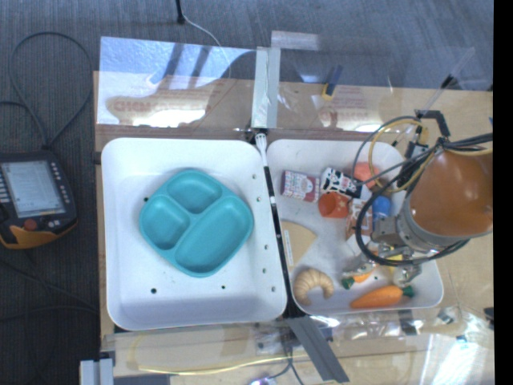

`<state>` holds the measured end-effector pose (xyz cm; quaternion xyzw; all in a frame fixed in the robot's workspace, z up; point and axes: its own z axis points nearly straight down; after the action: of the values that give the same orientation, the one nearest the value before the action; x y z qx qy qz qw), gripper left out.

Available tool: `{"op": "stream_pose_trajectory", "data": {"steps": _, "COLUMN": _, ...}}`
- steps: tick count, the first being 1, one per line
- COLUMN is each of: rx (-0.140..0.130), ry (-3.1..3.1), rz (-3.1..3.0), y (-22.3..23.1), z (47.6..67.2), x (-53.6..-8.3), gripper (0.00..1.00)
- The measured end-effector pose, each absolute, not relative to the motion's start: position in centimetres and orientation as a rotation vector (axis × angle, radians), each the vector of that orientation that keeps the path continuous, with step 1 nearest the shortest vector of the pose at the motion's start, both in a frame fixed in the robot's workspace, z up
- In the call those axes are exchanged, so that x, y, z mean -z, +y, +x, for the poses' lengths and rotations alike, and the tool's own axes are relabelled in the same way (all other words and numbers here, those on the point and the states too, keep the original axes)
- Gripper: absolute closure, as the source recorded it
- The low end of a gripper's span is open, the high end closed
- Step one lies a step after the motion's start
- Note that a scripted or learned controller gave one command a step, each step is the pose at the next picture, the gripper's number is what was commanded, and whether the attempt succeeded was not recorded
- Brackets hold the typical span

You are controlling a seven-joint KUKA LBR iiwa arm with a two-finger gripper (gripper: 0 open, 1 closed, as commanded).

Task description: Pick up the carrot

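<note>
Reaching in from the right side of the camera view, the arm (449,195) hangs over the right bin (298,215), with its orange band uppermost and a bundle of looped cables around the wrist. The gripper (393,267) sits low, near the front right corner of that bin. The wrist body and the cables cover it from above, so its state cannot be determined from this view.

The carrot (377,297) lies flat on the bin floor close to the front wall, long axis running left to right, with the green top at its right end. It lies just in front of the gripper. No part of the carrot can be seen held by the tool; contact cannot be confirmed either way.

Other items in the right bin:
- A croissant (313,282) lies to the left of the carrot, near the front left corner.
- A small orange and green piece (357,277), possibly a second vegetable toy, sits between the croissant and the gripper.
- A red carton (298,185) and a black and white carton (341,183) lie side by side toward the back.
- A red-orange round item (334,205) sits just in front of the black and white carton.

The left bin (128,295) holds a teal divided plate (196,221) with three compartments, set near its centre. A handheld control pendant (32,195) rests on the floor, well to the left of the bench.
</note>
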<state>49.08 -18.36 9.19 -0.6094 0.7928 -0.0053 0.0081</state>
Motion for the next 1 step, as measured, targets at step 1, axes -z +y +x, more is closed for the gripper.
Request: {"op": "stream_pose_trajectory", "data": {"steps": 1, "rx": 0.018, "ry": 2.476, "rz": -1.906, "y": -18.17, "z": 49.27, "x": -10.25, "gripper": 1.0}}
